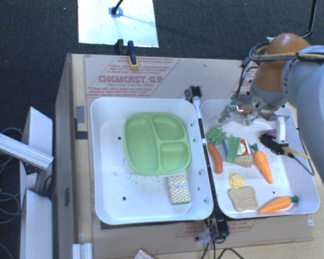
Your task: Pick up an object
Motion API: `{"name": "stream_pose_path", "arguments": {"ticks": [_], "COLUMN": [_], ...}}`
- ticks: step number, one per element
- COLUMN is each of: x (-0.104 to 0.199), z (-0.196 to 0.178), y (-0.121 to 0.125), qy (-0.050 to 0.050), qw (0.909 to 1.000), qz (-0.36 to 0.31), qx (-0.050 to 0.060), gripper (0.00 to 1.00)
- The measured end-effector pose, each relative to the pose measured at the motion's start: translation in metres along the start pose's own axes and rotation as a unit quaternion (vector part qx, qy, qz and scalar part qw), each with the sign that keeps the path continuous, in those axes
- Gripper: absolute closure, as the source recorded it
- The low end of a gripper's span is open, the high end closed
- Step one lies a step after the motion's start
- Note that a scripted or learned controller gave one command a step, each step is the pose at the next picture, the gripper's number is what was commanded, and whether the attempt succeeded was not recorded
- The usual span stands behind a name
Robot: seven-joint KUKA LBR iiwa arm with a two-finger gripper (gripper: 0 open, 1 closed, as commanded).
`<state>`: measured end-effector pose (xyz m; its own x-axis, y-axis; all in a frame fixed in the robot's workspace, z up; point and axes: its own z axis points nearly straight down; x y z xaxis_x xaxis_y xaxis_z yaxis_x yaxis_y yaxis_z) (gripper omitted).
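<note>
1. The shallow white plastic bin on the left (105,198) holds a light green plastic plate with three compartments (156,143). The plate lies a little above the middle of this bin.
2. At 5 o'clock from the plate, just beside its lower edge, lies a small flat box with a green and yellow pattern (179,189).
3. The shallow white plastic bin on the right (308,198) holds many small toy foods. At its left side a small orange toy carrot (215,157) lies close to the wall between the two bins, and at 12 o'clock from it there is a green leafy toy piece (216,134).
4. At 3 o'clock from this carrot lies a green and white toy piece (234,148). A second orange toy carrot (262,165) lies further right.
5. In the lower part are a small yellow toy piece (236,181), a beige toy slice of bread (243,198) and, at 3 o'clock from the bread, a third orange toy carrot with a green end (277,203).
6. The two-finger gripper (238,112) of the grey arm is at 12 o'clock in the right bin, above the white floor. Whether its jaws are wide or narrow I cannot tell, and I see no thing between them.
</note>
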<state>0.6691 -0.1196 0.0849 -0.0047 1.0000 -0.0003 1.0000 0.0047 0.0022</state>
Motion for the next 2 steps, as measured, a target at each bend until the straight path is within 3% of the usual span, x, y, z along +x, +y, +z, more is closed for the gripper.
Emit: {"name": "stream_pose_path", "arguments": {"ticks": [1, 2], "x": [0.005, 0.005], "z": [0.0, -0.011], "y": [-0.047, -0.046], "qy": [0.0, 0.0], "qw": [1.0, 1.0], "qz": [0.002, 0.001], "qx": [0.0, -0.001], "gripper": [0.0, 1.0]}}
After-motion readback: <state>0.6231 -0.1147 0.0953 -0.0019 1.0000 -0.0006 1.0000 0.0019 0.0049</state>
